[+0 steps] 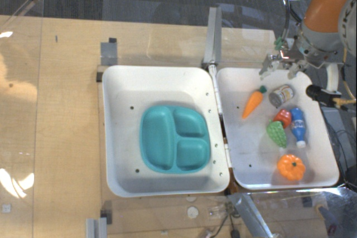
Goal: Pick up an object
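The right bin (245,167) holds several small items. An orange carrot (252,104) lies tilted at its upper middle, next to a silver can (281,95). Below them are a red item (283,116), a blue bottle (298,126), a bumpy green item (276,134) and an orange pumpkin (291,168). My gripper (280,68) hangs over the bin's far edge, above and to the right of the carrot. It is open, with nothing between its fingers. The grey wrist and orange band rise toward the upper right.
The left bin (120,120) holds a teal divided plate (174,138). A metal rail (212,36) stands between the bins at the back. Black cables and a bracket (329,96) sit just right of the right bin.
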Robot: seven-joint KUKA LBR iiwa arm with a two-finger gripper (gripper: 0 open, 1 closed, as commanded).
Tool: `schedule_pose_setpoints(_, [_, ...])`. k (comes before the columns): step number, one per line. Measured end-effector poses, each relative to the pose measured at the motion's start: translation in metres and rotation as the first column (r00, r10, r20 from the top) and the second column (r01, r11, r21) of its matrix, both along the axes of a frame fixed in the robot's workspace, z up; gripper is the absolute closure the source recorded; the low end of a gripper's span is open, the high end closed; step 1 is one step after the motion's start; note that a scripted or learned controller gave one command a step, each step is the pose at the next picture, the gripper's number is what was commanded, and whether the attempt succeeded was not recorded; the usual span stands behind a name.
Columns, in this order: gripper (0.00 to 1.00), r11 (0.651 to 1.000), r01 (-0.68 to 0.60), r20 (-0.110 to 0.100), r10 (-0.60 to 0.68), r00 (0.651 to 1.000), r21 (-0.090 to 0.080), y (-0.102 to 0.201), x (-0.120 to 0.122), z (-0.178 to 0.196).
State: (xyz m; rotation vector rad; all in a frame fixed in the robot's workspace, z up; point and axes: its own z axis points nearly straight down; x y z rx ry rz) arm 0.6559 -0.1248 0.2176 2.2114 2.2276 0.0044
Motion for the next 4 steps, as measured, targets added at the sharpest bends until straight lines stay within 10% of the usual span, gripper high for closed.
schedule_pose_setpoints(1, [0.0,0.95,-0.311,0.001,0.311,0.95,-0.002,-0.001,-0.043,-0.109])
schedule_pose_setpoints(2, [0.0,0.88,-0.475,-0.026,0.475,0.88,0.003,0.021,-0.001,-0.122])
schedule_pose_setpoints(3, [1.0,0.881,-0.473,-0.026,0.473,0.881,0.001,0.02,-0.001,-0.112])
schedule_pose_setpoints(4, [1.0,0.789,-0.615,0.006,0.615,0.789,-0.008,0.08,0.015,-0.029])
